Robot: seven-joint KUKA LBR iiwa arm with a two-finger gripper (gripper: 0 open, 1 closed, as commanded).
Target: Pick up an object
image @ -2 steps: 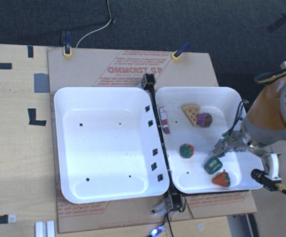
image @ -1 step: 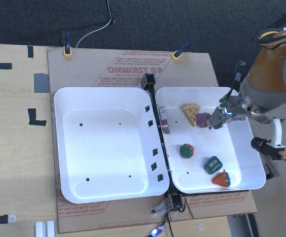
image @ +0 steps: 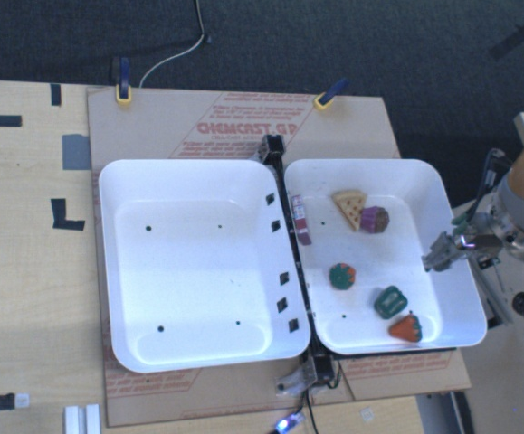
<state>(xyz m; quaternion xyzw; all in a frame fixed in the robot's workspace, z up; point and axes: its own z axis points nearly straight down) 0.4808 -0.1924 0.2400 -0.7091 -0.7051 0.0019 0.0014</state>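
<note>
The right bin (image: 424,181) holds several small objects: a tan wedge with dots (image: 348,207), a purple ball-like piece (image: 374,220), a pink-and-white stick (image: 299,221) along the left wall, a green-and-red round piece (image: 341,277), a dark green block (image: 390,302) and an orange-red piece (image: 405,329) near the front right corner. My gripper (image: 443,253) hangs over the bin's right rim, to the right of the objects and apart from all of them. Nothing shows between its fingers.
The left bin (image: 117,188) sits beside the right one, joined by a black divider with clips (image: 282,242). Both rest on a cardboard sheet (image: 243,125) held by yellow and blue clamps. A white cable (image: 176,57) runs off the back edge.
</note>
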